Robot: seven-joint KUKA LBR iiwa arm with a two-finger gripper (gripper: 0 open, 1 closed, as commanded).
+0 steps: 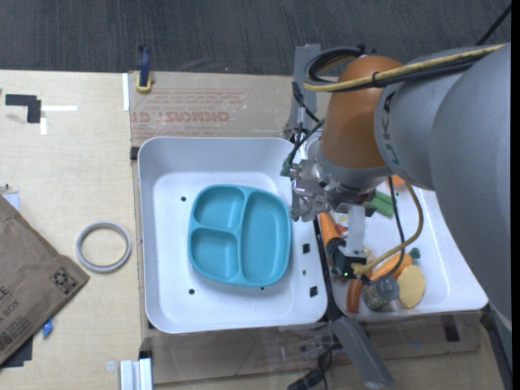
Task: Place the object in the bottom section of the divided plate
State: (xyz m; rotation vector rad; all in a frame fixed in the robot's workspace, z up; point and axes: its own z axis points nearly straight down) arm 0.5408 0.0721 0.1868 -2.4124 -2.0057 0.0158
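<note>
The plate (264,236) lies flat in the left bin (162,218). Just right of the plate, the pincer (310,200) hangs over that bin's edge; I cannot tell whether it is open or closed. What looks like a carrot (328,227) lies just beyond.

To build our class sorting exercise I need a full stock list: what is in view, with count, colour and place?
Divided plate: one, light blue, three sections, in the left bin.
Left bin: one, white, mid-bench.
Right bin: one, white, beside the left bin.
Small pieces: several, orange, green, yellow and red, in the right bin, partly hidden by the arm.
Tape ring: one, grey, on the bench left of the bins.
Cardboard box: one, brown, lower left.
Clamp: one, blue, top.
Arm: one, grey with orange band, from the right.
Tool: one, metallic, over the bins' shared wall.
</note>
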